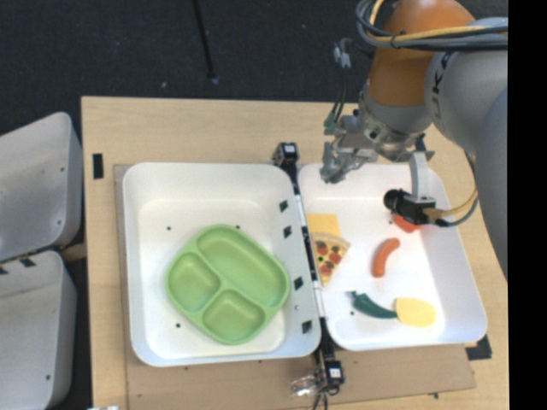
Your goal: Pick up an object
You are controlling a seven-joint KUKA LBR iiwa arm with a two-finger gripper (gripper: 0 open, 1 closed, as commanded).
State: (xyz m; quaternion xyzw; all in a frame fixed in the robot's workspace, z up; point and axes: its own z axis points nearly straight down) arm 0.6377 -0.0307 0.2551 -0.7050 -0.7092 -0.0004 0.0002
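Banana: yellow, nearest corner of the right bin, touching a dark green pepper
Sausage: mid-bin, long axis tilted near-to-far, nothing crowding it
Pizza slice: at the divider, cheese wedge just behind
Left bin: green plate
Gripper: far edge of the right bin, above bare floor; sausage lies toward the near side; grip state — cannot tell

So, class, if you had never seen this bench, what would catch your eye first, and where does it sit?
The green divided plate lies in the left bin, bright against the white. Above the right bin, the arm's orange band stands out, with the gripper over that bin's far left corner. Below it lie a pizza slice, a sausage and a yellow piece.
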